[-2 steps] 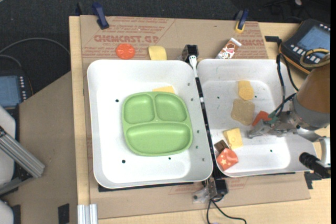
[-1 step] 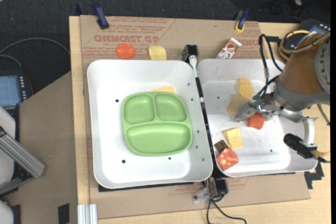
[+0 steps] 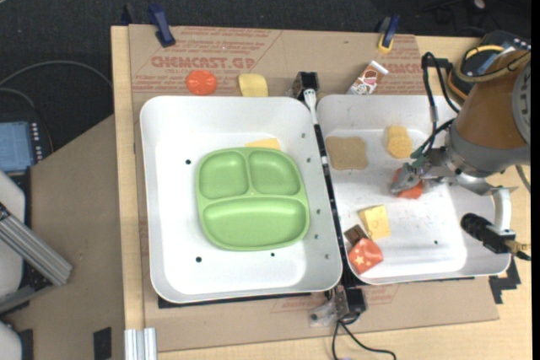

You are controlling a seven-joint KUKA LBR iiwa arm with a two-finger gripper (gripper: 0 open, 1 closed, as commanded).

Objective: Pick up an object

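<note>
- While the claw point(image 3: 411, 180) sat low in the right bin point(image 3: 439, 261), I could not tell its state — a small red object point(image 3: 411, 191) lay just beneath it.
- Nothing looked lifted yet; the pick remained undone.
- Left of the claw lay a tan square point(image 3: 347, 153); above-left, a yellow piece point(image 3: 398, 141).

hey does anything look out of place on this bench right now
Yes. Three items lie outside the bins on the cardboard behind them: an orange round piece, a yellow piece and a small wrapped snack. A yellow wedge also sits tucked behind the green divided tray.
</note>
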